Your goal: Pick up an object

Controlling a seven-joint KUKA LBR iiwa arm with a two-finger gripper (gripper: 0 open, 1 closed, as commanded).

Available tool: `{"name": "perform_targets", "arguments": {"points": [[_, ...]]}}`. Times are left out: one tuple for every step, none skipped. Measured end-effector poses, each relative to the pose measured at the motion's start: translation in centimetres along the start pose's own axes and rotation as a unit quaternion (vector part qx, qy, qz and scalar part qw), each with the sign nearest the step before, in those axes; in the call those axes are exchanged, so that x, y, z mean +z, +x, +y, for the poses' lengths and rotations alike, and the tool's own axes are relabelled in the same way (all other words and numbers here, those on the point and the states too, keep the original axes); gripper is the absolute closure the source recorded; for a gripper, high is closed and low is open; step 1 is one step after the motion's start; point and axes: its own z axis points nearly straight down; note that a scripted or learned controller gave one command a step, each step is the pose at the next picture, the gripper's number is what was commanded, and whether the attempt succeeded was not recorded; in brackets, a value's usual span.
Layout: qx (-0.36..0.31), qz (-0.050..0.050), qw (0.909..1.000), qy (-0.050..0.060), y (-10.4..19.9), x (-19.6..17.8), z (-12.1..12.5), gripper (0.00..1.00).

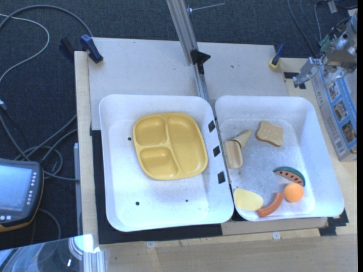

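Light over the bench (pixel 142 67) is bright, even and diffuse, with no hard-edged shadows anywhere. The two white bins read almost overexposed: the left bin (pixel 113 152) and the right bin (pixel 317 129) lose detail along their rims, where the plastic glows. Soft, faint shadows sit under the yellow plate (pixel 169 145) and beside the small food pieces. The dark carpet (pixel 34 50) around the bench is dim by contrast. The metal pole (pixel 180 16) shows a pale sheen along its length. A washed-out bright patch lies at the lower left corner (pixel 74 254). Focus is slightly soft overall, with visible grain; the arm (pixel 340 44) at the right edge looks blurred.
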Motion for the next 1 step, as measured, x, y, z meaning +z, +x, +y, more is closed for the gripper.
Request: {"name": "perform_targets", "arguments": {"points": [[0.0, 0.0, 1.0, 0.0, -0.01, 0.0, 0.0, 0.0]]}}
